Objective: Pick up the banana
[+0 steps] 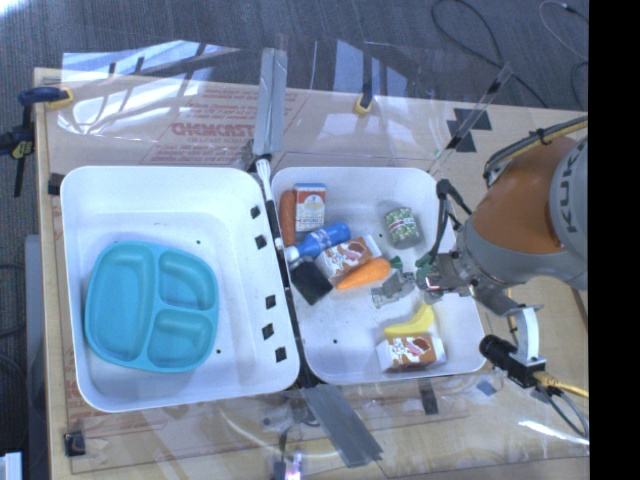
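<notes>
Camera view looks down on two shallow white bins side by side, the left bin (80, 208) bearing a smooth turquoise plastic divided plate (150, 306) with three compartments. Red mirrored lettering shows through the clear sheet behind that bin; it cannot be read with confidence.

The right bin (340, 358) holds the clutter. A small red-and-white carton (310, 206) with an unreadable label stands near the back wall, a brownish sausage-shaped piece (288, 216) just beside it. A blue bottle (322, 240) lies tilted, touching a printed packet (343, 258); an orange carrot (362, 274) lies just in front, and a black block (311, 282) sits near the dividing wall. A round green-patterned can (402, 226) rests toward the right.

The banana (412, 320), yellow and smooth, lies toward the front right, touching a red-and-white printed pouch (411, 352) in front of it.

The gripper (392, 288) is low, between the carrot and the banana; whether its fingers are parted or closed cannot be told, and nothing is seen between them. Part of "KUKA" lettering shows on the grey arm (520, 218).
</notes>
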Controlling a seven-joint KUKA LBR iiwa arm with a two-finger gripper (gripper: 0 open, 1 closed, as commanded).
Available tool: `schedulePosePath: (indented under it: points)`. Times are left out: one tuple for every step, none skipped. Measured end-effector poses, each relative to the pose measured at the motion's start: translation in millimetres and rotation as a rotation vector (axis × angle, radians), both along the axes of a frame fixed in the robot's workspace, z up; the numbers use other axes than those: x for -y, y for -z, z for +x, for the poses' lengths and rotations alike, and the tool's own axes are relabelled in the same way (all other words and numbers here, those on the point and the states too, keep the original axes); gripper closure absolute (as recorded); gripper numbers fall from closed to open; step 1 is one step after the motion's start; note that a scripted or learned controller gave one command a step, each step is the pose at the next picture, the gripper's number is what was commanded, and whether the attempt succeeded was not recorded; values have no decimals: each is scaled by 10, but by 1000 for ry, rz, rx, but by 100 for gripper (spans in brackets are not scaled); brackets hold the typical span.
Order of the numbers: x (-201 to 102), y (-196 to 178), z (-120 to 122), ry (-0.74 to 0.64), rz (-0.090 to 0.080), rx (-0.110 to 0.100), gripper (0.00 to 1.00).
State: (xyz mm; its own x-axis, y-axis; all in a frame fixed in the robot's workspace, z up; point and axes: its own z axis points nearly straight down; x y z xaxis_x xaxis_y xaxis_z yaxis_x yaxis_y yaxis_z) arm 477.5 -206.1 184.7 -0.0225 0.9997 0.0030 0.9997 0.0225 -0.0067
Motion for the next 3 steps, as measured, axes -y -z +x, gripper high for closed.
schedulePosePath:
  points:
    - [-134,561,-16,126,-1,-3,0]
    - [7,51,6,9,-1,2,0]
    - [36,159,50,-10,0,-1,0]
